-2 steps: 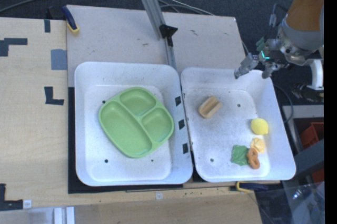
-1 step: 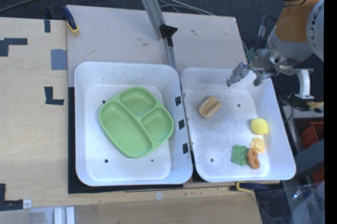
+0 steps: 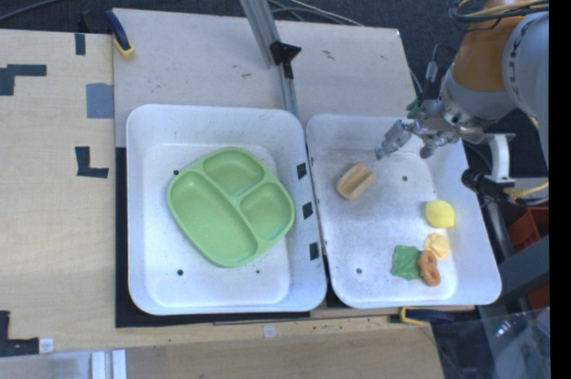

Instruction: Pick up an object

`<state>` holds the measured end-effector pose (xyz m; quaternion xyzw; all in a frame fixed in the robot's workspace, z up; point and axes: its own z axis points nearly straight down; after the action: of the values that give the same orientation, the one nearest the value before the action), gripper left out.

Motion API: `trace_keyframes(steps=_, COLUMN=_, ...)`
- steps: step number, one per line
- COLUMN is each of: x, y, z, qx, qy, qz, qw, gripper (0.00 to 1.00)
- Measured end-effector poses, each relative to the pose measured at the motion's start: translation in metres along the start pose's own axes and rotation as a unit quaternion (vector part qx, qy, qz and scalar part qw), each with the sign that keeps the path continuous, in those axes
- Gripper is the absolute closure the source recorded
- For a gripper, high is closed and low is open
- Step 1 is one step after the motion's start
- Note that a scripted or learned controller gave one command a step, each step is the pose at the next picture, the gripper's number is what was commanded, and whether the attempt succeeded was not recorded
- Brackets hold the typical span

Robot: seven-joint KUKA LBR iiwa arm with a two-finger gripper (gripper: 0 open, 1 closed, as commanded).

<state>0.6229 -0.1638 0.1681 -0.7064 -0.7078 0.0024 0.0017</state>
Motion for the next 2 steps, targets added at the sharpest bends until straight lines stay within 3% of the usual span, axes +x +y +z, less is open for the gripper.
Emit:
trace_keyframes(steps=1, x=-0.006, y=-0.001, z=0.063, qx=0.001, qy=0.0, qz=0.0, qw=1.0, gripper=0.0)
trace_keyframes(steps=2, x=-0.005, y=0.0, z=0.049, qx=-0.002, qy=0.0, qz=-0.001, qw=1.0, gripper=1.0)
